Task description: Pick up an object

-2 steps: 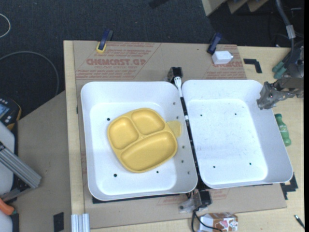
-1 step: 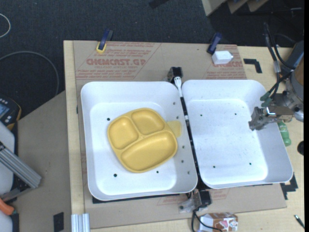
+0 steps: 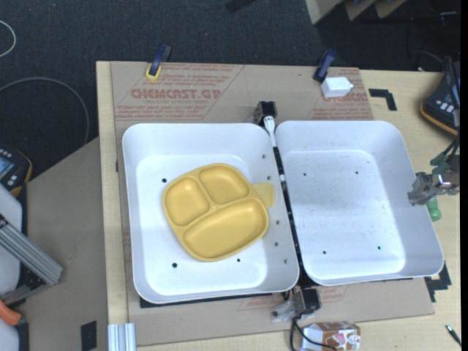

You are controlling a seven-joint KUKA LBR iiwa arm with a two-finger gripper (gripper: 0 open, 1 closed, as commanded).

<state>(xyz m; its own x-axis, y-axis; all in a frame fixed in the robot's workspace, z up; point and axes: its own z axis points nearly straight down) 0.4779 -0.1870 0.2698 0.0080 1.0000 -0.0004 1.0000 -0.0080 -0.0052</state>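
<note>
Brown cardboard bench (image 3: 219, 86) bears glossy white bins; left bin (image 3: 139, 218) cradles a smooth yellow three-compartment plate (image 3: 216, 212).

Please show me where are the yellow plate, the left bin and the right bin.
Plate (image 3: 216, 221): camera view, on its large front compartment.
Left bin (image 3: 146, 148): camera view, on its bare back-left wall.
Right bin (image 3: 340, 196): camera view, on its bare floor.

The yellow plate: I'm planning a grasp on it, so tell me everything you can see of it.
The yellow plate is a rounded, glossy dish that looks like plastic, divided by raised ridges into three compartments: two smaller ones toward the far side and one larger one nearer the camera. It lies flat and right way up on the floor of the left bin, turned at a slant to the bin's walls. A small yellow tab sticks out on its right side, toward the bin's right wall. Nothing else touches it.
</note>
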